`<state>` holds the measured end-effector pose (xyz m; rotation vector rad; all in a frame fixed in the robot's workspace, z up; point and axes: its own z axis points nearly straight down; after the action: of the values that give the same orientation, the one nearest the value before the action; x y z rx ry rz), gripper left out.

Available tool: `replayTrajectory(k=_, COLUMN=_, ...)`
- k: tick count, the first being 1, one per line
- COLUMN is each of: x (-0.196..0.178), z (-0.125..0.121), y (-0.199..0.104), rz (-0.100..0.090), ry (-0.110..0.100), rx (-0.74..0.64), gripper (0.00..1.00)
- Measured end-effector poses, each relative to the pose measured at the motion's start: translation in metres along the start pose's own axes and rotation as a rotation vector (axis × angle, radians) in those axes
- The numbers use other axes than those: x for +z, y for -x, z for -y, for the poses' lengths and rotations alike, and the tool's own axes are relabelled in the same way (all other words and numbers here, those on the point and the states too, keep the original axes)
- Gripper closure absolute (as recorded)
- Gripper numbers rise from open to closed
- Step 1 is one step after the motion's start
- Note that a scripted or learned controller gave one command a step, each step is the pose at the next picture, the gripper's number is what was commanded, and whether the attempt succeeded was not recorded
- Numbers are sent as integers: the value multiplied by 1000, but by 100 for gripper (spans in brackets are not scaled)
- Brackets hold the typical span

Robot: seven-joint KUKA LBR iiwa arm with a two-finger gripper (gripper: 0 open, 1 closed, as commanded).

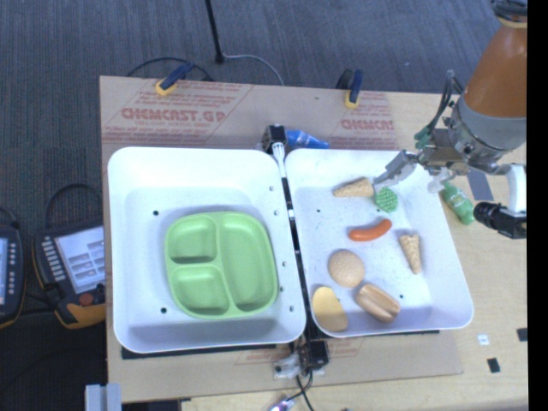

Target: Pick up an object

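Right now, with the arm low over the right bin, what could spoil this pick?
The gripper sits between a cone piece and a green item lying close together, so it may nudge one or catch both. Both also lie near the right bin's back wall, which may crowd the approach.

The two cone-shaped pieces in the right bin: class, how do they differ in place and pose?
1. The upper cone lies near the bin's back, close to the green piece; the right cone lies further forward, by the right wall.
2. The upper cone lies roughly crosswise, while the right cone lies roughly front to back.
Both are tan, tapered and lying flat.
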<state>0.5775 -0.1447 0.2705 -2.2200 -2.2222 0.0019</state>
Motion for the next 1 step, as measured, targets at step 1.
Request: replayTrajectory(k=1, x=163, z=7, y=29, rz=0, ry=-4, rx=245, gripper=0)
